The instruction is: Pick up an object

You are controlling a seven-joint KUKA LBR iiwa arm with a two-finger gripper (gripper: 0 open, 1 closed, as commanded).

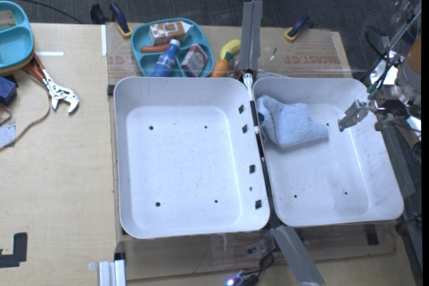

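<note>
One arm (402, 87) hangs over the right bin (335, 211); finger spacing cannot be told.

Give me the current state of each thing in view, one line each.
Blue cloth: crumpled, lying in the right bin's far left corner.
Right bin: holds the cloth.
Left bin: nothing in it.
End effector: above the right bin's right side, apart from the cloth, holding nothing.
Blue tray: behind the bins, filled with small items.
Wrench: flat on the bench.
</note>
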